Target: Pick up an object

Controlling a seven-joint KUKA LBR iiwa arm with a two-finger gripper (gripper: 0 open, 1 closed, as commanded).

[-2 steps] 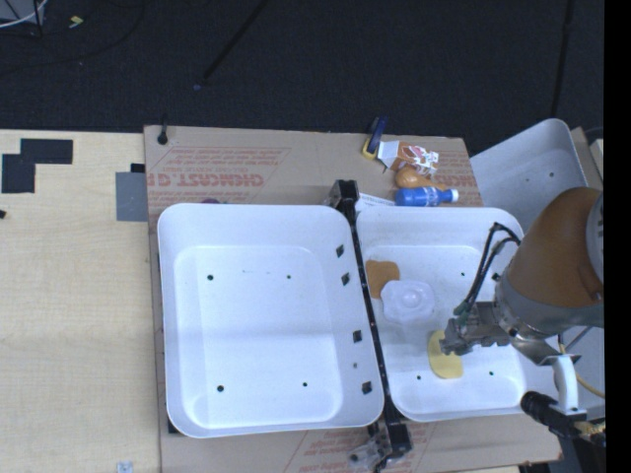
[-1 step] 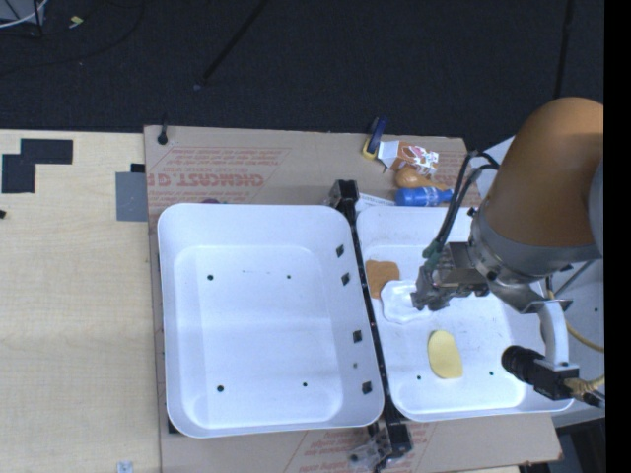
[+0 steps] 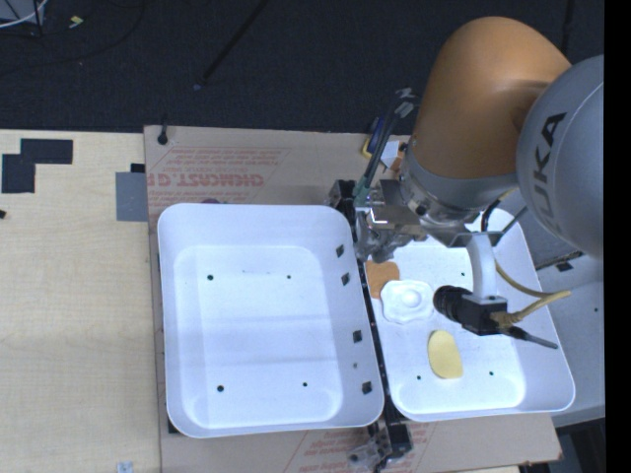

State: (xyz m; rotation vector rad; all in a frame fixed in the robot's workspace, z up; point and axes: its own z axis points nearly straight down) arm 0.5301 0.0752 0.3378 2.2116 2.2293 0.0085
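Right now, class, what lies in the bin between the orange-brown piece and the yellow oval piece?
In the camera view, the white fried-egg-shaped piece lies between the orange-brown piece and the yellow oval piece, all inside the right bin.

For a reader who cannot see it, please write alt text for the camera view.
A grey and orange robot arm reaches from the right over the right white bin, which holds a fried-egg toy, a yellow oval piece and an orange-brown piece. The left white bin sits beside it.
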